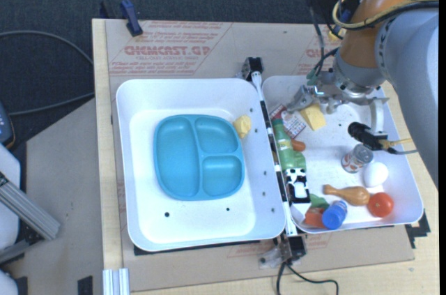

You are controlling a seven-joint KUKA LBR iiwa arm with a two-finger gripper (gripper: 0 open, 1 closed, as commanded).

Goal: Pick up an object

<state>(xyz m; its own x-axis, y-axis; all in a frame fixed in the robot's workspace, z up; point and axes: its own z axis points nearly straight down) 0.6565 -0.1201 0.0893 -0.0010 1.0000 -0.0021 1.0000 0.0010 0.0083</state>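
Objects for the pick lay crowded in the right bin (411, 197), and nothing could be seen between the gripper's fingers. Biggest in frame, the grey arm (411, 35) reached in over that bin's far edge. The left bin (132, 168) held a blue divided tray (200, 156), a small yellow piece (242, 125) just beside its far right corner. The gripper (317, 97) hung above a yellow block (313, 117); whether its jaws were spread or pressed together, hard to call. Nearer: a green bottle (287, 145) along the divider, a red ball (380, 203), a white egg (375, 174), a blue cap (334, 216).
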